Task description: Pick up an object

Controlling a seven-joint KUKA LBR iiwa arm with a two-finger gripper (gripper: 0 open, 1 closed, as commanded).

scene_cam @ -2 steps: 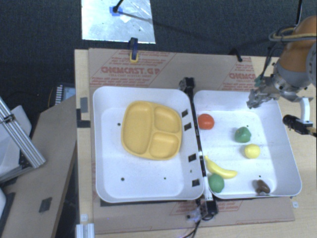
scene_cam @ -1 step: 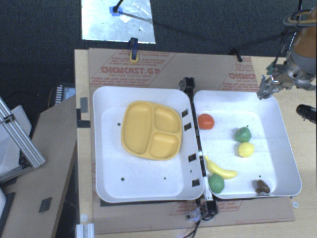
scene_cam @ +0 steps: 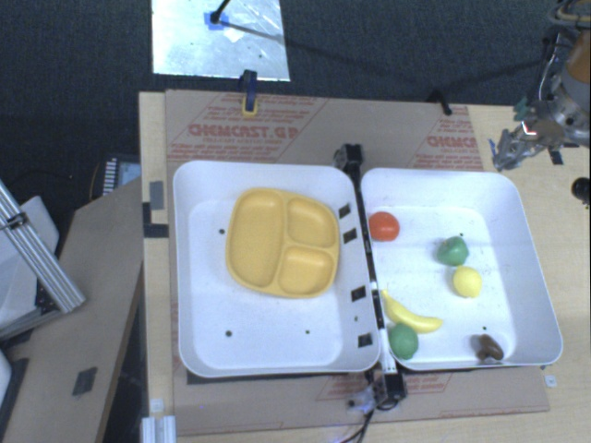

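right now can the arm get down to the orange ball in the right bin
Probably yes. The orange ball lies alone near the right bin's left wall, nothing over it or touching it. The tool hangs outside the bin's far right corner, so it must cross the bin.

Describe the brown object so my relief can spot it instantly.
Look in the right-hand white bin, at its near right corner. The brown object lies there alone, small, dark and lumpy, unlike the bright yellow banana and green ball to its left.

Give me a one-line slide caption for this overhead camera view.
Gripper hangs beyond the right white bin of toy fruit; a yellow divided plastic plate sits in the left bin.
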